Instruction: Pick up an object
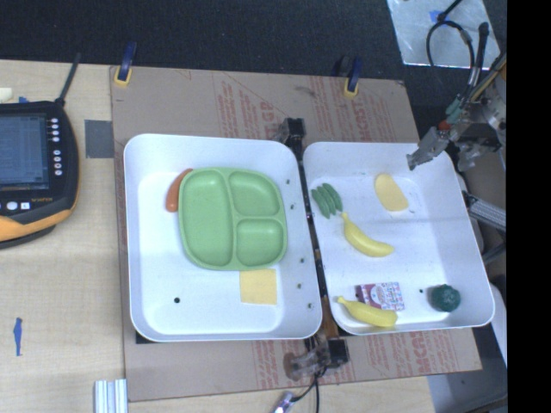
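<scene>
A grey robot gripper (425, 155) hangs over the far right rim of the right-hand shallow white plastic bin (465, 231), its tip too small and blurred to tell how it stands and nothing visibly caught in it. Inside that bin, a pale yellow oval piece (391, 193) lies nearest the gripper, with a green pod bundle (327, 199), two yellow toy bananas (368, 238) (368, 313), a small pink-and-white packet (381, 295) and a dark green ball (444, 298) spread farther away. The left-hand white bin (146, 231) beside it carries a green three-compartment plate (231, 218), a flat yellow square (258, 286) at the plate's near edge and an orange piece (174, 193) partly tucked under its left side.
</scene>
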`<state>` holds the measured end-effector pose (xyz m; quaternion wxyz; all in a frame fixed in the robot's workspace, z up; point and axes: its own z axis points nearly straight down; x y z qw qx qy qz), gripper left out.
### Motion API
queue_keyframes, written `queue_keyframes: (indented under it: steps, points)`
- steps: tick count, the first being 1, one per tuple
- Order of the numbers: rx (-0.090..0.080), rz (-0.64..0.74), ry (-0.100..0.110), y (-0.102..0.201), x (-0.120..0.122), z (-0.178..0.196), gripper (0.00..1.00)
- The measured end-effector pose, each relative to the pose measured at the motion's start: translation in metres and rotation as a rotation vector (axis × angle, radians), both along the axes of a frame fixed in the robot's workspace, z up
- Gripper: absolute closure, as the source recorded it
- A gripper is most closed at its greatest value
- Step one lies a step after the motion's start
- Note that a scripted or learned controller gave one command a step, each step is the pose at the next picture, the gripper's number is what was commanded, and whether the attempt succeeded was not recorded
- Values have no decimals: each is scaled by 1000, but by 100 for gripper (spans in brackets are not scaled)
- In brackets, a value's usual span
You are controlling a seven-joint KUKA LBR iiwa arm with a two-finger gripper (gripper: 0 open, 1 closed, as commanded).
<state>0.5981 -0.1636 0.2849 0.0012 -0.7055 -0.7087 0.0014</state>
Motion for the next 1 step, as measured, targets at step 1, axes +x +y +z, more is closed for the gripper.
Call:
queue_keyframes:
  steps: [1]
  points:
    - [0, 3, 4, 20, 21, -191, 0]
